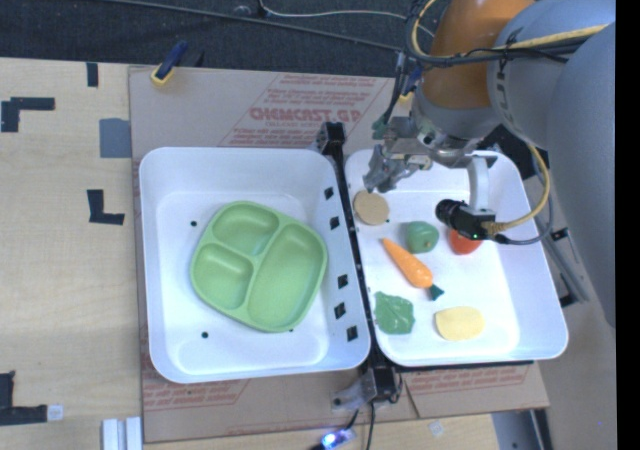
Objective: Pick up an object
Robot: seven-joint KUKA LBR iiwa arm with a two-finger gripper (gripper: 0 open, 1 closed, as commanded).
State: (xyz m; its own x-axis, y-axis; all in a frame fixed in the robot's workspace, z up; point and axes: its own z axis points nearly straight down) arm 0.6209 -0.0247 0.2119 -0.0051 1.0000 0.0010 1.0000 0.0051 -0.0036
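White plastic forms both bins, and the left bin (160,238) carries a pale green divided tray (260,264), lying a little askew near its middle. Nothing in that bin looks like a target for this try.

Across the shared wall, the right bin (530,328) holds the loose pieces. Nearest the wall lies a tan round disc (371,208), with a dark green leafy piece (394,313) farther toward the front. An orange carrot (410,263) lies slantwise between them, a small green lump (421,235) just beside its upper end. A yellow oval piece (459,322) sits near the front, and a red piece (465,242) shows partly under a black fitting on the arm.

The gripper (383,176) hangs above the rear of the right bin, its tips just above and beside the tan disc. Nothing is seen between the fingers; whether they are spread or closed cannot be told from this angle.

By the look of it, the approach is in hand and no grasp has been made. The disc seems the likely target. Next would come a descent with the fingers straddling it; being flat and close to the wall, it could easily slip out.
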